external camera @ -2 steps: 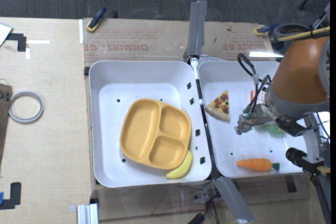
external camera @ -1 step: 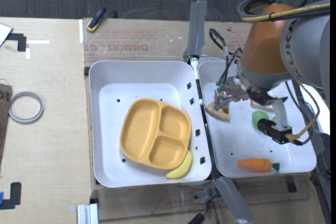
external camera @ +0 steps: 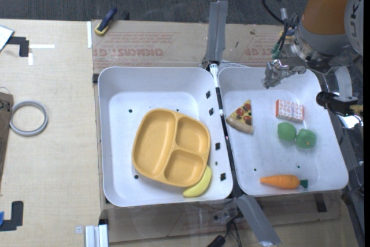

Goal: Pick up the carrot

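Two white bins sit side by side on the tabletop (external camera: 46, 182). The left bin (external camera: 115, 89) holds a yellow plate (external camera: 170, 147) with three parts, and a banana (external camera: 199, 184) lies touching the plate's edge at 5 o'clock. The right bin (external camera: 329, 165) holds a pizza slice (external camera: 241, 117) at its 9 o'clock side, a pink wafer (external camera: 289, 110), two green balls (external camera: 296, 135) touching each other, and the carrot (external camera: 281, 181) lying flat at 6 o'clock near the front wall. The claw (external camera: 273, 79) hangs over the bin's 12 o'clock edge, well apart from the carrot, with nothing in it. I cannot tell if it is open or closed. A roll of tape (external camera: 28, 118) lies on the tabletop at 9 o'clock.
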`<state>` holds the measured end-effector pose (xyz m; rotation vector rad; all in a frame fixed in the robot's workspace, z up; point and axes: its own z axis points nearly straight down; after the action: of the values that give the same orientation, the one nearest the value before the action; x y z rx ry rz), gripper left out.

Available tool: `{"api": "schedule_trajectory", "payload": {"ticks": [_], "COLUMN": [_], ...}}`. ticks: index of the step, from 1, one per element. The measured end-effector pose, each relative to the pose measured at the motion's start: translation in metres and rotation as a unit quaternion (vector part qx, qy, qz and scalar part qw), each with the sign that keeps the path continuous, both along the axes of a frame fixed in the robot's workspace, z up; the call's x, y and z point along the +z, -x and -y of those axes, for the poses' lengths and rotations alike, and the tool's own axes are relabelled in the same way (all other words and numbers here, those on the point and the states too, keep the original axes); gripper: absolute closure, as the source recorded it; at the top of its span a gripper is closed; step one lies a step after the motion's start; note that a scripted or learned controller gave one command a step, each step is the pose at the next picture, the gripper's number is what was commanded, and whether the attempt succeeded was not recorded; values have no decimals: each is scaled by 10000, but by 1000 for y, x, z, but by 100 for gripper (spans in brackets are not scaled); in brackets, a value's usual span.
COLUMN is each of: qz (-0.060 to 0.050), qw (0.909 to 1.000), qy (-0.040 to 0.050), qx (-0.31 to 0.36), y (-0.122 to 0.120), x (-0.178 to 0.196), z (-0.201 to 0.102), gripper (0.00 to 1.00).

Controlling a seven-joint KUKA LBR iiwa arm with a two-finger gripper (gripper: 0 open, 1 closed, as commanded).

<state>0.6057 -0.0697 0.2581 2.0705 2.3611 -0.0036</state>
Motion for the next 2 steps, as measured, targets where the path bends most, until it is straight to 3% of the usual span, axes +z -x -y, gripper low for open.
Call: {"api": "schedule_trajectory", "payload": {"ticks": [1,2], "qz": [-16,0], "qw": [9968,9981], "qy": [-8,-2], "qx": [802,615], "y": [-7,-48], "x": [-58,-59], "z": [-54,-37], "gripper": [100,100]}}
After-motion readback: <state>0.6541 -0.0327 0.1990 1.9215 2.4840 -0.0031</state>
